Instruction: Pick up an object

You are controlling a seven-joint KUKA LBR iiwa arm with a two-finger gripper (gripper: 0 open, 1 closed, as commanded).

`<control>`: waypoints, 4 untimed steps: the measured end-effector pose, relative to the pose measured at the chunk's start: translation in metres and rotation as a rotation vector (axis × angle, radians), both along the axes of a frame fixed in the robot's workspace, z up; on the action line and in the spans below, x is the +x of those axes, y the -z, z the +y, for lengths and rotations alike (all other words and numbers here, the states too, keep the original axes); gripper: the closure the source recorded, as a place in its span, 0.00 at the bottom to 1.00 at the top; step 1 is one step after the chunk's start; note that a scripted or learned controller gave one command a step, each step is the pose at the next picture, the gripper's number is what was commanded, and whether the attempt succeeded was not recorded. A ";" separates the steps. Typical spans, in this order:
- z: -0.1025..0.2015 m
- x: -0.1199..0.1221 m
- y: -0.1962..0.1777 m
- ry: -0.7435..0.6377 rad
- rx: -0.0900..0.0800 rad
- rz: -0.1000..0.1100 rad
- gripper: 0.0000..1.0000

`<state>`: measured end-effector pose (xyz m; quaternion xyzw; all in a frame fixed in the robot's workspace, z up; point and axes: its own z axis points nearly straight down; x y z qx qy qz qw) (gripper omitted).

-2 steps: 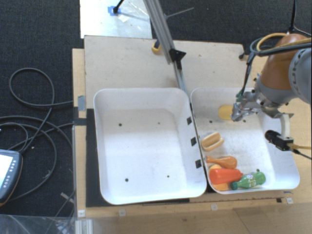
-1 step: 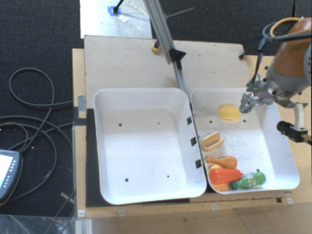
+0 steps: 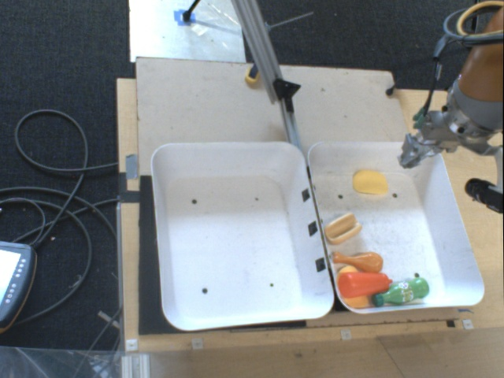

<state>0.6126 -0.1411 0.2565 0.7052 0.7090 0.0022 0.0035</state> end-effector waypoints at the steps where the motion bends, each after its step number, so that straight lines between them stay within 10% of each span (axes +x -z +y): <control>1: 0.047 0.005 -0.003 -0.004 0.003 0.004 1.00; 4: 0.212 -0.006 0.022 -0.006 0.005 0.008 1.00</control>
